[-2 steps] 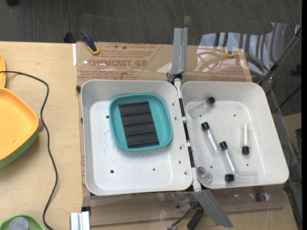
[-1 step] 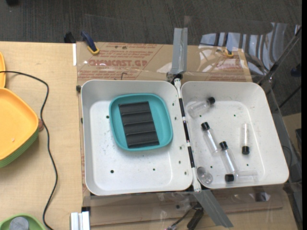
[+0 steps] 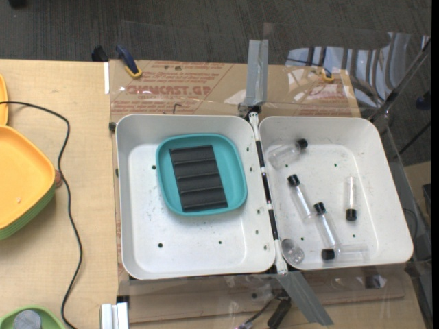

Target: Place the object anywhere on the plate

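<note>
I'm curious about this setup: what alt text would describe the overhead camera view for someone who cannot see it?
Two shallow white bins sit side by side on a bench: the left bin holds a teal plate with a dark ridged block on it, and the right bin holds several clear tubes with black caps. Yellow dishes and a black cable lie on the wooden surface to the left.

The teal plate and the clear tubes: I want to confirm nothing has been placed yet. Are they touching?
Apart. The camera view shows the teal plate in the left bin, the clear tubes in the right bin across the divider.
</note>
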Robot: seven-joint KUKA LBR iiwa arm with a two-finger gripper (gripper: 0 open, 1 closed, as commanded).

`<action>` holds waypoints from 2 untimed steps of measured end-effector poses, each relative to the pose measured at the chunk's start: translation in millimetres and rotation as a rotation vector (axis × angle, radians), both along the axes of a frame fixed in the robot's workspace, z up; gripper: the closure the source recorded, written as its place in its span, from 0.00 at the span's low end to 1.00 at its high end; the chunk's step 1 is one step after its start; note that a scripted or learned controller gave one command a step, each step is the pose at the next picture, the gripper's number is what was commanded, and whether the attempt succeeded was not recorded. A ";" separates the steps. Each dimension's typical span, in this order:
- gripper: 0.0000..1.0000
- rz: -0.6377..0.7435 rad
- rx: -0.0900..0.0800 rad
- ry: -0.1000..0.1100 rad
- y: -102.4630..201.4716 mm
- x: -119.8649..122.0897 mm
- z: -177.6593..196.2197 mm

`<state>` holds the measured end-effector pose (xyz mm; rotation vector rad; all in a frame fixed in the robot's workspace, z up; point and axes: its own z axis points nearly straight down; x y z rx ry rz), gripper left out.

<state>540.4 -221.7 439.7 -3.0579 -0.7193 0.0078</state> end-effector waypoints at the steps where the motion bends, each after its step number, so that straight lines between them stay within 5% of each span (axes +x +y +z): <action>1: 0.00 -0.107 -0.001 0.000 -0.1 22.7 -0.2; 2: 0.00 -0.236 -0.001 0.000 -0.4 32.4 -0.1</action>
